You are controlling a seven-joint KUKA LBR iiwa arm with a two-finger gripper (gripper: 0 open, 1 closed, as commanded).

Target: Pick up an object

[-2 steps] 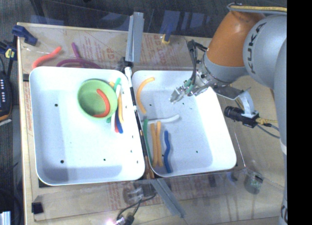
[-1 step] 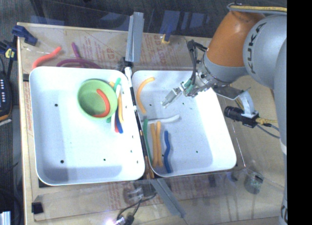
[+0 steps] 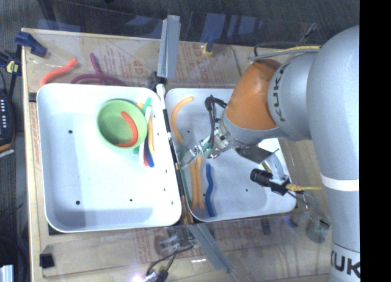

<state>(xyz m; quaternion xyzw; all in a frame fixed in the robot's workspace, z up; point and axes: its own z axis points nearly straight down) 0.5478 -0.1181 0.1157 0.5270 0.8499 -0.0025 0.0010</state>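
Reading the gripper (image 3: 198, 150) low at the right bin's (image 3: 244, 210) left wall, I can't tell its grip state; orange strip (image 3: 197, 180) and blue strip (image 3: 209, 192) lie just below it, long axes running toward the bin's near edge.

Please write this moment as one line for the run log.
arm: over right bin | gripper: low, near orange strip and blue strip | left bin: green bowl | pick: not confirmed
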